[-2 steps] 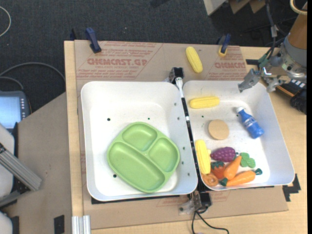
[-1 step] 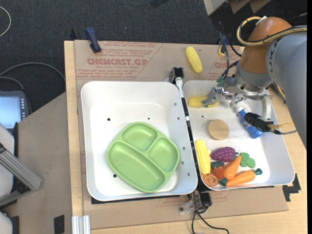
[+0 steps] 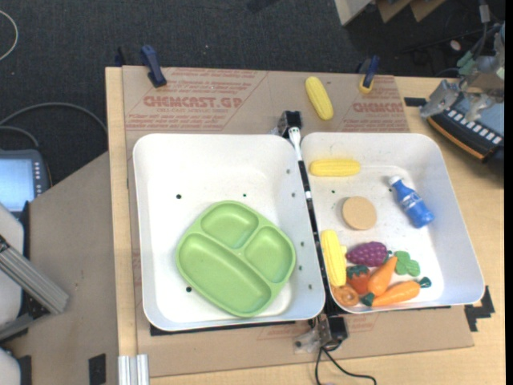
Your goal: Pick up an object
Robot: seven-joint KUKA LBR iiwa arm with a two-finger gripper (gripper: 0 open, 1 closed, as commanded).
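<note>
In the right bin: several small toy foods and a bottle are seen, any of which may be picked.
Right bin (image 3: 449, 179): it lies at 3 o'clock of the left bin (image 3: 160, 167), their rims touching.
Bottle (image 3: 411, 202): blue, at 2 o'clock in its bin, well apart from the rest; likely the easiest pick.
Long axis: the bottle's run is from 11 to 5 o'clock, the pale cap toward 11.
Handling: it is judged light, stiff and somewhat slippery; a hold across the middle of the body is advised.
Corn cob (image 3: 334, 167): at 12 o'clock, lying 9 to 3.
Round disc (image 3: 359, 212): flat, hard to pinch.
Heap at 6 o'clock: grapes (image 3: 369, 253) and carrot (image 3: 383, 273) are crowded together.
Green plate (image 3: 234, 257): in the left bin.
Hand: its state cannot be told.
</note>
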